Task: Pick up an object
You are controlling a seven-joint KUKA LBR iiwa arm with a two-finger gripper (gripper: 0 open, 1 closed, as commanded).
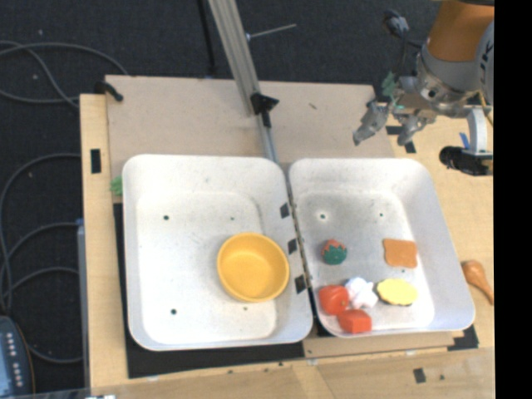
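Your bench (183, 115) is tan board on dark carpet with loose cables (33, 65). Two white bins (166, 189) sit side by side. The gripper (387, 131) hangs above the far edge, fingers spread and holding nothing.

Pincer (384, 127) hangs above the worktop (183, 119), beyond the right bin's (432, 198) far rim, holding nothing. Left bin (158, 189): one yellow bowl (252, 266). Right bin: green-and-red piece (334, 252), orange block (400, 253), yellow piece (396, 292), white piece (360, 288), two red pieces (334, 298).
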